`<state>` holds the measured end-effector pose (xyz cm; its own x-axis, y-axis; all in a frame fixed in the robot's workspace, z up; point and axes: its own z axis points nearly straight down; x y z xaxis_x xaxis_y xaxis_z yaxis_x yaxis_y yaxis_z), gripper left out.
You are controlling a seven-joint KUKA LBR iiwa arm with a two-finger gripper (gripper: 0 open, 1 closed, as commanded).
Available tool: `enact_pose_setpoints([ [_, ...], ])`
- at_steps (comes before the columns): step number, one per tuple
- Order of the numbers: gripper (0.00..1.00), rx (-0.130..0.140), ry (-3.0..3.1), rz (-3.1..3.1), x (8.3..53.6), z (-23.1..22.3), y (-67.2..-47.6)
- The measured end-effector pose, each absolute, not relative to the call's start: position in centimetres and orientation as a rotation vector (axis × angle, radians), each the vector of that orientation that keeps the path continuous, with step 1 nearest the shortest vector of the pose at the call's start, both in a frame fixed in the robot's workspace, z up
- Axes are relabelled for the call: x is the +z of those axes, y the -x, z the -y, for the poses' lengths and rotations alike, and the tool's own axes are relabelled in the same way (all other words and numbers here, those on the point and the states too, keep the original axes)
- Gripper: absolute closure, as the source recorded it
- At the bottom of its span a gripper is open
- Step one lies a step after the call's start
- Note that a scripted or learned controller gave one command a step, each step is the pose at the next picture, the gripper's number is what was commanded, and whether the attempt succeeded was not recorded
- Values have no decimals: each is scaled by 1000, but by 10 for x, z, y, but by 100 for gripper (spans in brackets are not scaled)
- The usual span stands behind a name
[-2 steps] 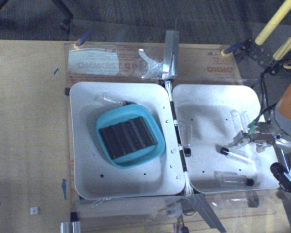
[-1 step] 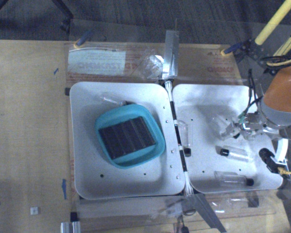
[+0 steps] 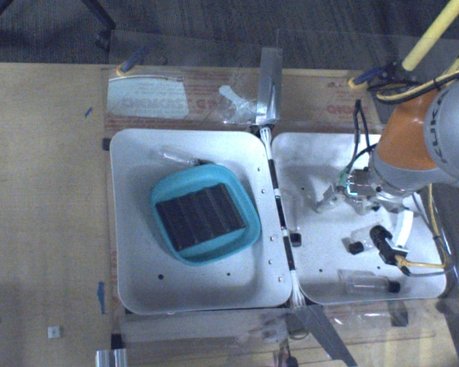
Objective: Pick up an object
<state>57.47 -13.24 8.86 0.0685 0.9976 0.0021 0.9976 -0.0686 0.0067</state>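
I am a single grey arm with an orange band [image 3: 413, 140], reaching in from the right over the right bin [image 3: 314, 270], one of two shallow white bins sitting side by side on the surface. My jaws [image 3: 327, 197] hang low over the upper middle of this bin, pointing left toward the divider between the bins. Nothing sits between them, and I cannot tell whether they are spread or closed.

The nearest thing to pick, in my judgement, is a clear plastic tube [image 3: 365, 282] lying flat near the front wall of the right bin. It lies toward the viewer and a little to the right of my jaws, with its long axis running left to right, parallel to the bin's front edge. To take it I would come forward and turn so the jaws close across its narrow width.

Also in the right bin is a small dark piece [image 3: 355, 245], between my jaws and the tube.

The left bin [image 3: 138, 281] holds a teal tray [image 3: 206, 213] tilted at an angle, with a dark ribbed insert [image 3: 200, 216] lying inside it, well apart from my jaws.
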Motion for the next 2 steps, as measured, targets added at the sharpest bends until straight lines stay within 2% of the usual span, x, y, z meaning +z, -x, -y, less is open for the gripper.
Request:
enact_pose_setpoints([
  [1,0,3,-2294,-2140,88,179,-536],
  [2,0,8,-2330,-2100,88,197,-556],
])
